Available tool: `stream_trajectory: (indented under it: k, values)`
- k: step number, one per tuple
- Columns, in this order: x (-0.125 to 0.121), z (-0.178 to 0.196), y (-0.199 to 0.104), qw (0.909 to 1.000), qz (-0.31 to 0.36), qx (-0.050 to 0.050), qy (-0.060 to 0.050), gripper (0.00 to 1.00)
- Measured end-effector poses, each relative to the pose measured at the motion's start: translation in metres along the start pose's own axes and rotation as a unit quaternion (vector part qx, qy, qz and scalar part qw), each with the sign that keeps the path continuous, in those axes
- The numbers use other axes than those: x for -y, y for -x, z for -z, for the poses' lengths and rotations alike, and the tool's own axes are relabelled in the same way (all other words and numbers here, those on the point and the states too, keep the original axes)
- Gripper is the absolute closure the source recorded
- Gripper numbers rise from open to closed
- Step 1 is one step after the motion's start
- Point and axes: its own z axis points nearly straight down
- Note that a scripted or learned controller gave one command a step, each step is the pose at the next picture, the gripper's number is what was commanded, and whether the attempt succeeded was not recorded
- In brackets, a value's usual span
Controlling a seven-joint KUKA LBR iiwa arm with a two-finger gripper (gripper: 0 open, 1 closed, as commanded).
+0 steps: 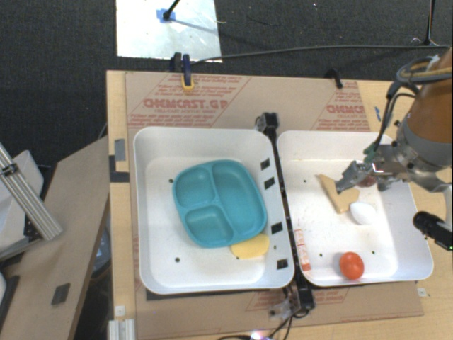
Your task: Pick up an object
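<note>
The right bin (315,151) holds a tan wedge-shaped piece (333,192), a white egg-like object (363,213) and a red-orange tomato (352,265). My gripper (352,178) reaches in from the right and hangs low over the wedge's right side, just above the white object. Nothing can be seen in its grip. In the left bin (152,211) a teal divided plate (219,202) lies flat, and a yellow flat piece (252,246) pokes out from under its near edge.
A black divider strip (277,190) runs between the two bins. Both bins rest on a brown cardboard sheet (233,101). A clamp (185,71) sits at the cardboard's far edge, and an aluminium rail (28,197) stands at the far left.
</note>
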Motion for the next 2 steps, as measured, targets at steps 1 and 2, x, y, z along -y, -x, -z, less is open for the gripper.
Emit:
stream_trajectory:
  k: [1,2]
  values:
    - [-0.005,-0.061,0.002,1.0000,-0.001,0.000,-0.002,0.00]
    - [0.004,-0.109,0.000,1.0000,-0.001,0.000,-0.001,0.00]
